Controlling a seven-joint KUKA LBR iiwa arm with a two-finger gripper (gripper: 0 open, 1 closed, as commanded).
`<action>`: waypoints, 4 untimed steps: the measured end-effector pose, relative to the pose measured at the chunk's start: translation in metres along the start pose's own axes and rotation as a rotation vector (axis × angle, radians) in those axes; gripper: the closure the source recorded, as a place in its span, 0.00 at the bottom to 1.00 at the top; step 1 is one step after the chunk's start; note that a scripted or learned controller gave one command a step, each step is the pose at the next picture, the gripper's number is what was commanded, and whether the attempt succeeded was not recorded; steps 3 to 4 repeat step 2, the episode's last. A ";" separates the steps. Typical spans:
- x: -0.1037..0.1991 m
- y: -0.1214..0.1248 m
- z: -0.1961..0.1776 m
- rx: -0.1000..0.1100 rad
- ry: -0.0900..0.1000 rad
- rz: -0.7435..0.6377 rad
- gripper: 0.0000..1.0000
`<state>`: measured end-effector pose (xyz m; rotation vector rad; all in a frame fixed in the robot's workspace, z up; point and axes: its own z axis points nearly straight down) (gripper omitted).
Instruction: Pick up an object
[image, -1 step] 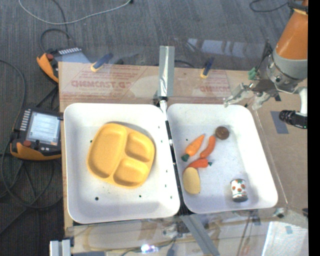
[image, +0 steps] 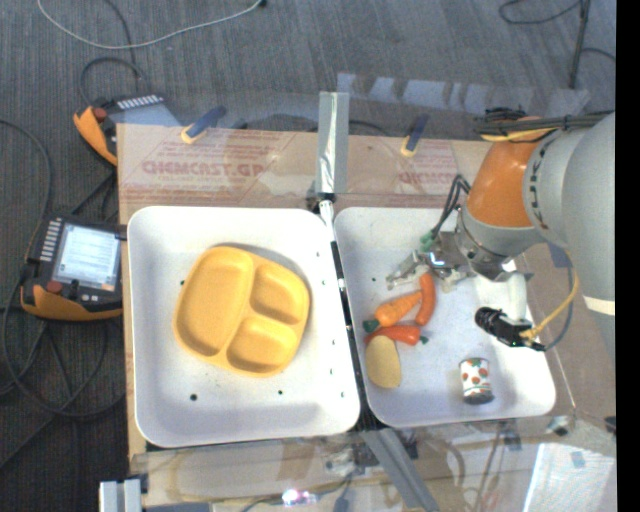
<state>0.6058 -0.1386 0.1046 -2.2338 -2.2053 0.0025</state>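
In the right bin (image: 520, 400) lie toy foods. An orange carrot (image: 427, 300) stands nearly upright in the picture, a second orange carrot (image: 396, 309) slants beside it, and a red-orange one (image: 401, 335) lies just below. A pale potato (image: 383, 362) rests near the bin's left wall. A small printed can (image: 476, 380) sits toward the front right. My gripper (image: 426, 268) hovers low over the upper end of the upright carrot. Its metal fingers (image: 403, 271) are spread open, with nothing clearly held between them.
The left bin (image: 150, 400) holds a yellow three-compartment tray (image: 242, 308). A white piece (image: 513, 295) and a black fitting with a cable (image: 500, 324) sit right of the carrots. The grey arm with its orange band (image: 500, 190) covers the right bin's upper right corner.
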 end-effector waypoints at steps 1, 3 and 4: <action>0.001 0.000 -0.008 0.001 0.003 -0.001 1.00; 0.032 0.062 -0.092 -0.002 -0.001 -0.158 1.00; 0.032 0.062 -0.092 -0.002 -0.001 -0.158 1.00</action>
